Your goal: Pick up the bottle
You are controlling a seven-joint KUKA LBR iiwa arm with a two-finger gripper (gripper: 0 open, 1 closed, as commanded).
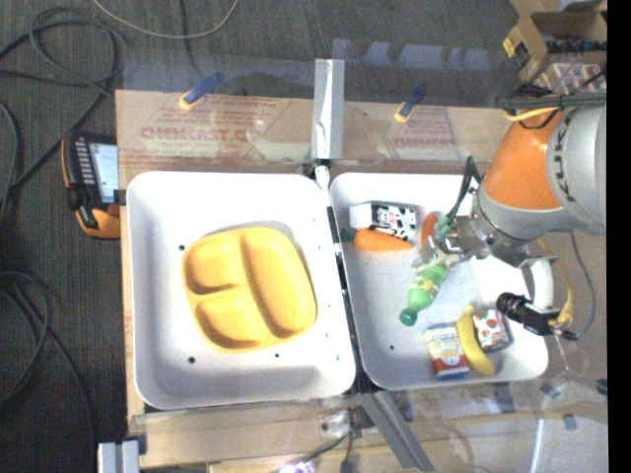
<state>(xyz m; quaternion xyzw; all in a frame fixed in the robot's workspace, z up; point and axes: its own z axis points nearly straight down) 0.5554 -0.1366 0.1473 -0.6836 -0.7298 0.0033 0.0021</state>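
Camera view: green bottle lying tilted in right bin, upper end beneath claw. Finger state impossible to tell. Probably mid-grasp; next, closing on bottle and lifting straight up, clear of carrot.

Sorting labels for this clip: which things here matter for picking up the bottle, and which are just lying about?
Job in hand:
green bottle
tool
right bin

Lying about:
yellow divided tray
carrot
small cartons
banana
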